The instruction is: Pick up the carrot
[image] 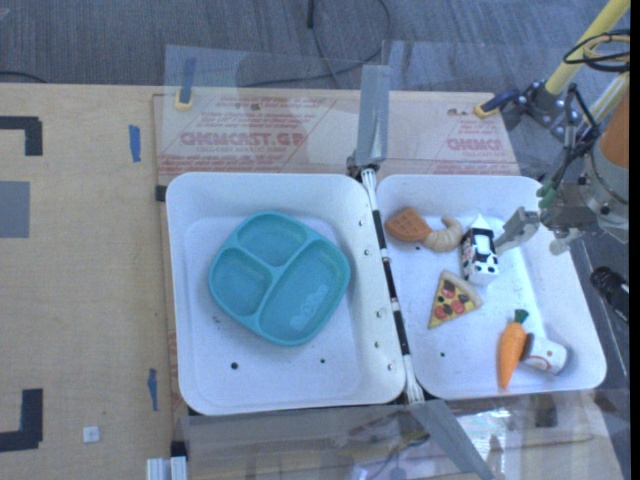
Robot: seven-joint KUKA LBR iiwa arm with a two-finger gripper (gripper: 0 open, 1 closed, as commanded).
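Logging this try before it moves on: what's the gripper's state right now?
Gripper: open, holding nothing, above the right bin's far right side; the carrot lies untouched in that bin.

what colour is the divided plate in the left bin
Teal blue all over, seen clearly in the camera view: the divided plate lies in the left bin.

Both white bins (195, 368) look like moulded plastic w/ a faint sheen; left one dotted w/ small dark holes. Teal divided plate (280, 278): smooth plastic, semi-gloss. Carrot (511, 353): smooth matt orange, toy-like, prob. plastic. Pizza slice (452, 299) & cow figure (480, 253), right bin: same toy-like look. Bench (80, 298): matt light wood or board. Far of bins, clear glossy plastic sheet (260, 133) over printed cardboard. Gripper (540, 230): dull grey metal.
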